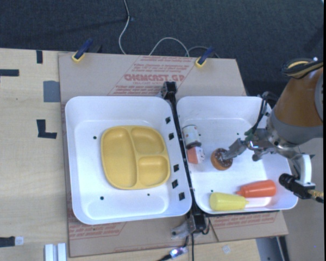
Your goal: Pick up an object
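Hand (226, 157) poised over small brown round object (223, 161) in right bin (228, 112); its opening cannot be judged. Nearby: yellow cone (227, 201), glossy orange piece (257, 188), white-and-orange cylinder (192, 143). Left bin (81, 145): moulded yellow tray (135, 156).

A yellow three-compartment plastic plate (135, 156) lies in the left white bin (76, 145). In the right white bin (217, 110), a small white-and-orange bottle (192, 144) lies near the divider, a round brown object (223, 160) to its right, and a yellow cone-shaped toy (227, 202) and an orange-and-white cylinder (257, 192) along the front wall.
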Tool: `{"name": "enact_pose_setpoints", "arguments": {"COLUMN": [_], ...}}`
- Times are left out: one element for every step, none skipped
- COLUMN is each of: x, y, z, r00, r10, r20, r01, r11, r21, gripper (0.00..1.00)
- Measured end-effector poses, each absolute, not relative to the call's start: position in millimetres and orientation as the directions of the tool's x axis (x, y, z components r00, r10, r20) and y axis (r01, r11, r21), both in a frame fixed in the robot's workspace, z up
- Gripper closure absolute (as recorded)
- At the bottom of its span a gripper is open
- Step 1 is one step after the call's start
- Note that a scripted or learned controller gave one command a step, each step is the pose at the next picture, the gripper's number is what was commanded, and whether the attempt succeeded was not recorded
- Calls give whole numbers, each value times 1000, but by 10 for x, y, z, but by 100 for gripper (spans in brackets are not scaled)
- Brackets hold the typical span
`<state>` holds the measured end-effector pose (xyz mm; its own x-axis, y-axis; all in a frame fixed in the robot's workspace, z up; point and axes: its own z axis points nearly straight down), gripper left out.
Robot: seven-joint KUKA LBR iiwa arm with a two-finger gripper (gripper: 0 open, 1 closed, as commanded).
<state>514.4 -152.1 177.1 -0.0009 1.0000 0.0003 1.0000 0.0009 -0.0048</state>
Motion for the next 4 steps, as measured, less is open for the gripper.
{"name": "enact_pose_setpoints", "arguments": {"x": [5131, 5138, 5158, 5182], "y": [-1522, -1528, -1493, -1426], "z": [1124, 858, 984, 1588], "r00": [0, 1, -3, -2], "r10": [1000, 1000, 1000, 1000], "r20": [1, -1, 6, -1], "r01": [1000, 1000, 1000, 1000], "r11": [0, -1, 3, 2], "r21": [-7, 0, 2, 2], "gripper": [0, 0, 100, 100]}}
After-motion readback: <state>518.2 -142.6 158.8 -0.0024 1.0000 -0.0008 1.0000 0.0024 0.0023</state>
